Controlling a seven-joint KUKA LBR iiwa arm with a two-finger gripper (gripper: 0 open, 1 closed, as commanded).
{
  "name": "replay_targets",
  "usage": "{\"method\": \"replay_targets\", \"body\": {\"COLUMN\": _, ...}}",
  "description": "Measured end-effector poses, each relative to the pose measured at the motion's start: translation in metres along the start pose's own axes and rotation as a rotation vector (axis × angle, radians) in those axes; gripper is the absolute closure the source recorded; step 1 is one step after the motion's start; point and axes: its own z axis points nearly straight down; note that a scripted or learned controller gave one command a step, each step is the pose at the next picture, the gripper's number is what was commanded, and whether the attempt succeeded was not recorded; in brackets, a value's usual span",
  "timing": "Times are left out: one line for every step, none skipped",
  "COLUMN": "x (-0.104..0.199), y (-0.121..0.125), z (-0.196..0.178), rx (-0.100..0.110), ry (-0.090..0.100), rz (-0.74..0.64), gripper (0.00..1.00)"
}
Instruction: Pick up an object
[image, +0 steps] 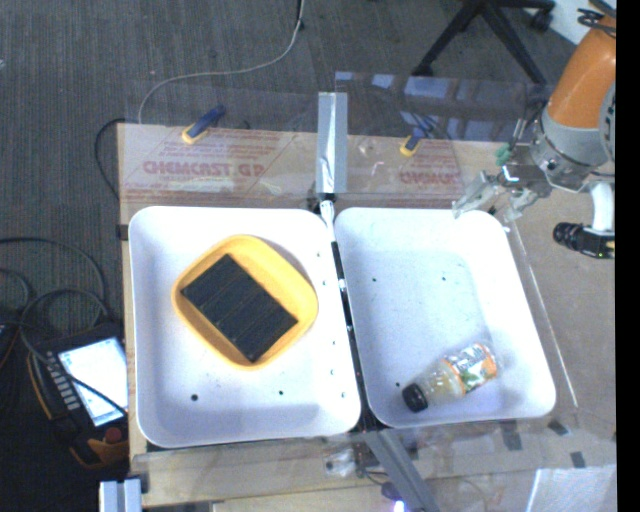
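Dark grey carpet all round, with a wooden bench (140, 175) at centre bearing two shallow white bins side by side. Faint red lettering on the bench's back board, mirrored under clear sheeting, reading roughly "CHEMCAST GP" at left and too pale at right to make out. Two yellow-and-blue clamps (203, 123) pinned along that back edge, a grey upright post (331, 140) between them. Left bin (160, 400): one yellow dish (300, 290) holding a dark ribbed rectangular pad (240, 306), set at a slant. Right bin (440, 270): one small plastic bottle (452, 376) lying on its side near the front right corner, black cap pointing toward the front left, orange and green label wrapped round the body, print too small to read. Gripper (488, 196) up beyond the right bin's back right corner, outside the rim, well apart from the bottle, which lies across the bin from it; nothing seen between the fingers, though whether spread or closed cannot be told at this size. Grey arm with orange band (588, 75) at the upper right. Black cables and a lit handheld tablet (90, 375) on the floor at left.
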Motion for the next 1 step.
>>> {"method": "replay_targets", "body": {"x": 0.0452, "y": -0.1253, "z": 0.0237, "rx": 0.001, "ry": 0.000, "rz": 0.090, "gripper": 0.00}}
